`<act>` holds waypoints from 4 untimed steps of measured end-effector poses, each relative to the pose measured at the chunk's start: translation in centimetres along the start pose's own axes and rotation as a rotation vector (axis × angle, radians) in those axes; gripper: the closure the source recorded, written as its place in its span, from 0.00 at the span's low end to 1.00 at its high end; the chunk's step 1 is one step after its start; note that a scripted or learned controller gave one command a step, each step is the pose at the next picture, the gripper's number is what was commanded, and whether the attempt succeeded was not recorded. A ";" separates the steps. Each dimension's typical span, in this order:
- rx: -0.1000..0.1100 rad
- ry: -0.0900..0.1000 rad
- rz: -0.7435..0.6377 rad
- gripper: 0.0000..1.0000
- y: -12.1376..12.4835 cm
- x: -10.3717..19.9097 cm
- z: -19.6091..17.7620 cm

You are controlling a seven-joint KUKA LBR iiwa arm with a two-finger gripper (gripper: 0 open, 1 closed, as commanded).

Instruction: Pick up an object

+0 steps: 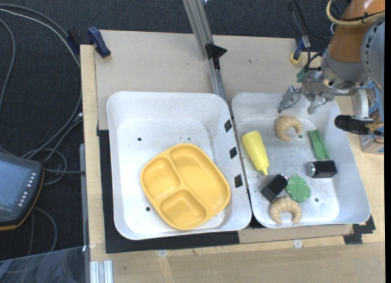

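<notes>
Above the right bin [351,172], the end effector [303,99] is seen spread wide, holding nothing, just over a croissant [288,126].

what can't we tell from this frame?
- Gripper, camera view: hovers above the upper croissant; too small to tell whether it touches.
- Arm: cut off by the right edge.
- Black block: partly overlapped by the green piece; contact unclear.
</notes>
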State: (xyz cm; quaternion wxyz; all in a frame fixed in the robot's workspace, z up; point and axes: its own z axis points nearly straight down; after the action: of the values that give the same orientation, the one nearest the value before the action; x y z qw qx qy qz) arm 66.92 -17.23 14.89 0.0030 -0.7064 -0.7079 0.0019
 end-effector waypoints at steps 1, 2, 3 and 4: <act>0.000 0.000 0.000 0.00 -0.1 0.1 5.3; -0.008 -0.003 -0.001 1.00 0.2 0.1 3.7; -0.015 -0.004 0.001 1.00 -0.5 -0.4 -1.5; -0.016 -0.004 0.001 1.00 -1.2 -0.4 -7.7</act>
State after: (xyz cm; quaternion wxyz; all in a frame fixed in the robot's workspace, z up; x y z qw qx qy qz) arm 65.77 -17.66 22.63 -0.0041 -0.7068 -0.7074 -0.0024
